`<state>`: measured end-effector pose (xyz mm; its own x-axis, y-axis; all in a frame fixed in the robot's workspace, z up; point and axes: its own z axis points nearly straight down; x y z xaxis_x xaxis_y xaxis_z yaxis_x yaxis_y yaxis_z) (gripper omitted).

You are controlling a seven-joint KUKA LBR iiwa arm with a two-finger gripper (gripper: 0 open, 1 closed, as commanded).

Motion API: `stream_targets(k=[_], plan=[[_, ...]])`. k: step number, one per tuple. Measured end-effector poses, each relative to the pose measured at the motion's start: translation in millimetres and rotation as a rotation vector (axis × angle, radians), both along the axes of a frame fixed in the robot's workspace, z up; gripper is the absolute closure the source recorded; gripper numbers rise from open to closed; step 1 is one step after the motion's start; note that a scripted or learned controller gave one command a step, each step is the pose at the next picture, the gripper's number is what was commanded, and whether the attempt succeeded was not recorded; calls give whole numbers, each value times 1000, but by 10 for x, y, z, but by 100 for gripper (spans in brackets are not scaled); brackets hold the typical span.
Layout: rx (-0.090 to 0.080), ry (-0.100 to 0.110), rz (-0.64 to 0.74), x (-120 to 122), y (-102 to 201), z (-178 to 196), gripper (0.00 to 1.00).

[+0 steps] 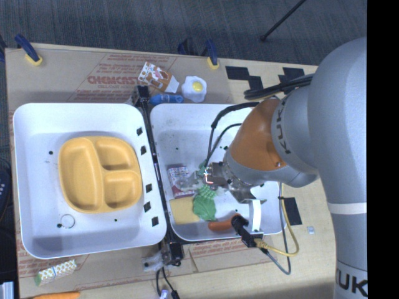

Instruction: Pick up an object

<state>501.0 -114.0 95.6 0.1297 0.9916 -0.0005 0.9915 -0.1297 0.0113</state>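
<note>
My gripper (211, 180) reaches down into the right bin (181, 126), just above a green leafy toy (204, 204). A clear wrapped packet (179, 177) lies to its left. A yellow block (182, 211) sits at the bin's front beside the green toy, and an orange-red sausage-shaped piece (219, 226) lies along the front wall. The wrist hides the fingertips.
The left bin (37, 229) holds a yellow divided tray (100, 172). Outside the bins, on the cardboard at the back, lie a small carton (153, 76), a blue item (167, 98) and a white-yellow cup (194, 88). A wrapped packet (56, 271) lies front left.
</note>
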Motion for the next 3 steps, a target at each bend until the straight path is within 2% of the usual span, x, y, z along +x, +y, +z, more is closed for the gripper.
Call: stream_targets(k=[1,2,3], plan=[[0,11,496,-235,-107,-31,0],[2,14,500,-240,-104,59,100],[0,13,486,-244,548,961,100]])
